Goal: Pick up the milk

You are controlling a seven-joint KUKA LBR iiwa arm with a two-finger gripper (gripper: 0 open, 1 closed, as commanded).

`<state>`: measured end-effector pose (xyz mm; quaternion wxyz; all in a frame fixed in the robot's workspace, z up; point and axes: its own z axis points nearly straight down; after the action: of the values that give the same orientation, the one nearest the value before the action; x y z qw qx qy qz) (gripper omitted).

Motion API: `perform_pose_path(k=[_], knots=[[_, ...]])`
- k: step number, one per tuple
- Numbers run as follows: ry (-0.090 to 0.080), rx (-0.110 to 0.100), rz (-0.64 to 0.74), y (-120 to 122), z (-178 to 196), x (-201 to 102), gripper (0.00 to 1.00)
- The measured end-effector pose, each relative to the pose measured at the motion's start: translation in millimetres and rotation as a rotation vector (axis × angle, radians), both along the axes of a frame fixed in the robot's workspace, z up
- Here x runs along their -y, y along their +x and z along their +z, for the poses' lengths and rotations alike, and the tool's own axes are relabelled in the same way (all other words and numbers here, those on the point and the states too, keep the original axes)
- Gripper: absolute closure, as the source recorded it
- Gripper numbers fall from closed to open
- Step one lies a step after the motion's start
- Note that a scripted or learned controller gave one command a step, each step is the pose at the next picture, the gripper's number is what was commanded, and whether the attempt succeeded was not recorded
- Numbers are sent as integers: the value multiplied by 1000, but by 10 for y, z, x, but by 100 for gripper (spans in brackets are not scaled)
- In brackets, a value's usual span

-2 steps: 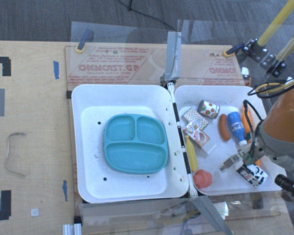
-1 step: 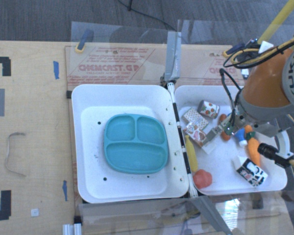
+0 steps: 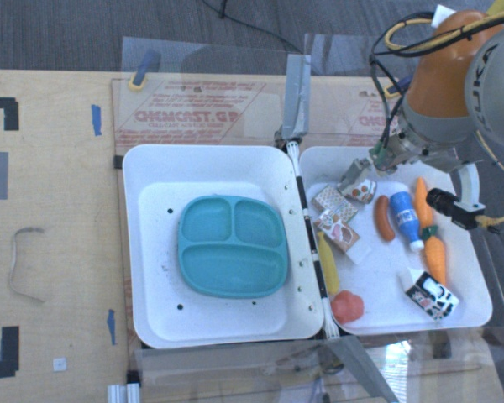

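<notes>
A glossy white bin (image 3: 235, 330) on the left holds a smooth teal plastic plate (image 3: 233, 247) with three compartments. In the right bin (image 3: 475, 305), the milk (image 3: 430, 295), a small boxy carton with black-and-white patches, lies at the near right corner, beside a tapered orange carrot (image 3: 437, 257). The gripper (image 3: 359, 177) hangs over the far left part of that bin, its grey fingers just above a patterned carton (image 3: 337, 217), well apart from the milk. How wide the claw stands cannot be told. The arm (image 3: 454, 74) slants in from the far right.
</notes>
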<state>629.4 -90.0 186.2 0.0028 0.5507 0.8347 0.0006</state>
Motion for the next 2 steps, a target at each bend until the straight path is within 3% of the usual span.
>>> perform_pose_path(k=[1, 2], knots=[[-2, 2, 62, -368, -829, 149, 0], [3, -47, 172, 60, -831, 196, 0]])
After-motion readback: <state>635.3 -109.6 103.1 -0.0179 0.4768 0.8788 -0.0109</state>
